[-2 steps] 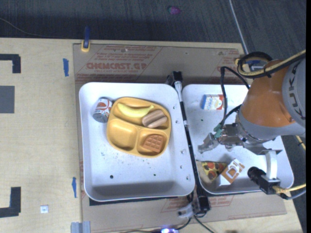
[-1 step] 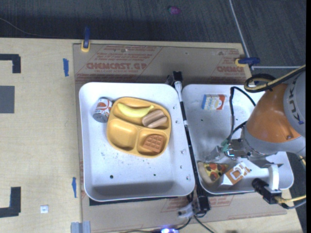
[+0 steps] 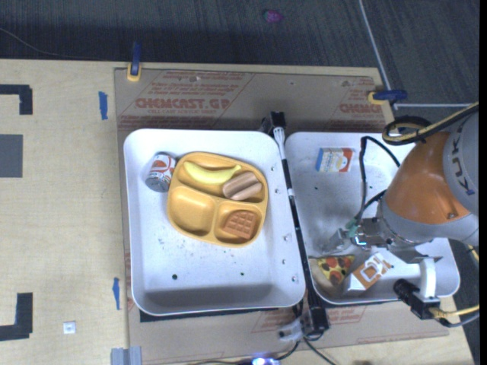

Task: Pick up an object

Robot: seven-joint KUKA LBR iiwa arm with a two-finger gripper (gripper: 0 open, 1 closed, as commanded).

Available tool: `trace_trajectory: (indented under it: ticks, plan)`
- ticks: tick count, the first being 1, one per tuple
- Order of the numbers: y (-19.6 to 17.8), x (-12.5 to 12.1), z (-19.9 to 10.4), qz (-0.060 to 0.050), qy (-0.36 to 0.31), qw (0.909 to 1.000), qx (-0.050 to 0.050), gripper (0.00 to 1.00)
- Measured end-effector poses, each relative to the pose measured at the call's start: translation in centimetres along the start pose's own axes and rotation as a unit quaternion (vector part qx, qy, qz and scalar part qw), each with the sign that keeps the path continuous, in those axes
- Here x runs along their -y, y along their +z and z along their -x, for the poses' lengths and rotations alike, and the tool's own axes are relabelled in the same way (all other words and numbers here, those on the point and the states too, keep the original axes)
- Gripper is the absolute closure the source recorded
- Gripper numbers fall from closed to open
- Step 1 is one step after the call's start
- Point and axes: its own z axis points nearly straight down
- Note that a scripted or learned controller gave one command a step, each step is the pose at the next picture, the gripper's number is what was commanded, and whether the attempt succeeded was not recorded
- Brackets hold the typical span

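Gripper: the gripper (image 3: 344, 242) is seen low over the near part of the right bin (image 3: 327, 204), under the grey wrist and orange band of the arm (image 3: 426, 192); whether anything is clamped cannot be told, since the tip is blurred against the bin floor.
Objects at the tip: a flat packet printed with pizza (image 3: 335, 268) and a small white and orange box (image 3: 371, 271) are lain just near of the tip, side by side, close to the bin's near wall.
Far object: a small white and orange carton (image 3: 334, 160) is placed flat at the far end of the right bin, well apart from the tip.
Open room: bare white floor is left between the carton and the tip; the right side of this bin is covered by the arm.
Left bin: the left bin (image 3: 205, 280) is occupied by a yellow divided food tray (image 3: 217, 196) with toy food, and a crushed can (image 3: 160, 171) touching its left edge.
Surface: both bins are set on a brown board (image 3: 228, 93) held by clamps, on a pale bench (image 3: 53, 226).
Room: dark carpet (image 3: 190, 14) is seen beyond the far edge.
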Motion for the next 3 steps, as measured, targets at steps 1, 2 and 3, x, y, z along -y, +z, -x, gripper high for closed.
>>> trace_trajectory:
  ticks: [1,2,3]
  plan:
    - [-1.1,-0.2,0.6,0.006,0.003,0.9999,0.008,1.00]
    - [-9.4,0.1,-7.7,-0.002,-0.001,1.0000,0.001,1.00]
    - [-9.4,0.1,-7.7,-0.002,-0.001,1.0000,0.001,0.00]
